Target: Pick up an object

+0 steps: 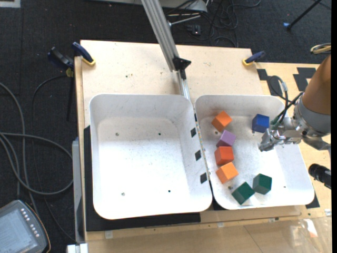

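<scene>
Hand low over right bin, finger state impossible to tell. Blue cube nearest, just up-left of hand, near touching. Purple cube further left, green pair below. Likely target: blue, short shift up-left needed.

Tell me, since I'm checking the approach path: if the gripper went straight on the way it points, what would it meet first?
The gripper points left and down. Probably bare floor of the right bin first; farther along that line sits the red block. Depth is unclear from this view.
</scene>
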Motion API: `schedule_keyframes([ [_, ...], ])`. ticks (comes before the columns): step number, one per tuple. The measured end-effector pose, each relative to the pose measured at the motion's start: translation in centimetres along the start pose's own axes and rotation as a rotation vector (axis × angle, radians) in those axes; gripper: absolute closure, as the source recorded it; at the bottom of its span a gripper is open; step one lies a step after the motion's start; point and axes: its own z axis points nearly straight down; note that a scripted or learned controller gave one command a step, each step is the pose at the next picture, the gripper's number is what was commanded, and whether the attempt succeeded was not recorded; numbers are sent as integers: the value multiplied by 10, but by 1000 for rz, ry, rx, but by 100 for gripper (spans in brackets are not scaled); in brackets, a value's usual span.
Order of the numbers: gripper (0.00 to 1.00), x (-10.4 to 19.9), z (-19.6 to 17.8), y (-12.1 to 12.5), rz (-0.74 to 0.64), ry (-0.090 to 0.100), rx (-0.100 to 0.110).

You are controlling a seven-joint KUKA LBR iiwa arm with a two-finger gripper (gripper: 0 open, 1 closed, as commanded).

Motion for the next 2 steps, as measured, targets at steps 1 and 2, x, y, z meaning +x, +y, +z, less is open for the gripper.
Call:
schedule_keyframes([
  [1,100,0,-4,1,0,1,6],
  [2,100,47,-9,1,-6,4,7],
])
